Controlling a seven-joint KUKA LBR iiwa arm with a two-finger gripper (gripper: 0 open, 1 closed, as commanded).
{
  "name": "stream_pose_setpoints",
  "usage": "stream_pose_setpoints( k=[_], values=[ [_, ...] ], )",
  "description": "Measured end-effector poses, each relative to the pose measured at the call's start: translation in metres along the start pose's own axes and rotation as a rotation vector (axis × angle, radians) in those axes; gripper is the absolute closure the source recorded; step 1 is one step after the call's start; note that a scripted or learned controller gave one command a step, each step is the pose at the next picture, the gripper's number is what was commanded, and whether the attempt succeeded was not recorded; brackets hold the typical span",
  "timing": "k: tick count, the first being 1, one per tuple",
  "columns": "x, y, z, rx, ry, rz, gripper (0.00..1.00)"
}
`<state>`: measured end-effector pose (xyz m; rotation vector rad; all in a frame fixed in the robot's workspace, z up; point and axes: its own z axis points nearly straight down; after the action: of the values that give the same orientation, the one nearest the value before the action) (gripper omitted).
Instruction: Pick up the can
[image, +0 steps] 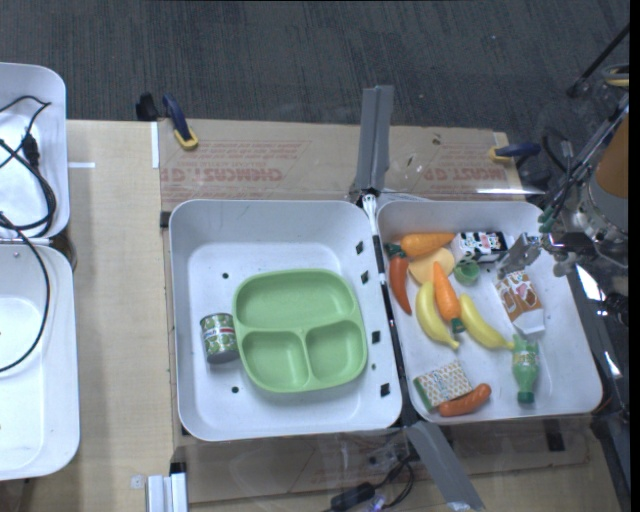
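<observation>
Nearest in the right bin (590, 385) lie a sausage (465, 400) beside a small packet (441, 381), and a green bottle (525, 370) close to the near right corner. In the left bin (190, 330) the can (217, 337) stands upright on the floor just left of the green tray (300, 328), touching or all but touching its rim, with bare floor on its other sides. It is a small tin with a green label, probably stiff and light, smooth enough to slip under a weak pinch, and unlikely to dent. I judge the best hold is across its round body from above, fingers set toward and away from the camera so neither has to squeeze in on the tray side (a tight gap there). Taken low on the wall, it should not tip.

Further back in the right bin sit two bananas (450, 318), carrots (444, 290), a carton (521, 300) and a patterned box (481, 245). The gripper (520, 255) hangs over that bin's far right part, well apart from the can; whether it is spread or pressed together I cannot tell, and nothing is seen pinched in it. It has the whole width of both bins to cross before any grasp
</observation>
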<state>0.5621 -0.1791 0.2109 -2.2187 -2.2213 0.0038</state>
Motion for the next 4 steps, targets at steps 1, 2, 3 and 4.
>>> stream_pose_setpoints(
  k=[1, 2, 3, 4],
  values=[
    [-0.014, -0.030, -0.108, -0.002, -0.002, -0.054, 0.00],
    [0.025, -0.062, 0.009, 0.000, 0.000, -0.027, 0.00],
    [0.003, 0.004, 0.094, -0.025, -0.008, -0.002, 0.00],
    [-0.008, 0.085, 0.103, -0.006, -0.007, -0.102, 0.00]
  ],
)
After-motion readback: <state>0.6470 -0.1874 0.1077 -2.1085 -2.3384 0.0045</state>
